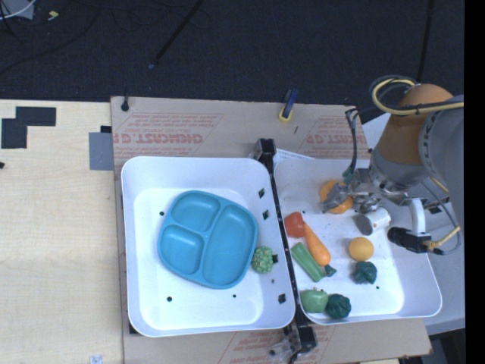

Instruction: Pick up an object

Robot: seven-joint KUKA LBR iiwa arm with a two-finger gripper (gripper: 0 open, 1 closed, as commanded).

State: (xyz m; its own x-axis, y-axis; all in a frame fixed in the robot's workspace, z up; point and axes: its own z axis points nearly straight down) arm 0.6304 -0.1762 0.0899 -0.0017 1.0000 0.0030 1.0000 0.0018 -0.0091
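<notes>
I've got the gripper point(342, 201) low in the right bin point(413, 298), its fingers right at an orange piece of toy food point(332, 192) near the bin's far left side, though I cannot tell whether they are clamped on it. Nearer than that lie a carrot point(316, 244), a round orange fruit point(361, 248) and a broccoli floret point(364, 273).

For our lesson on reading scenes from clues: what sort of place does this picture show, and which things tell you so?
Probably a robotics lab test bench: a grey robot arm with an orange band reaches over two shallow white plastic bins holding toy food, and loose black cables trail across the dark floor.
</notes>
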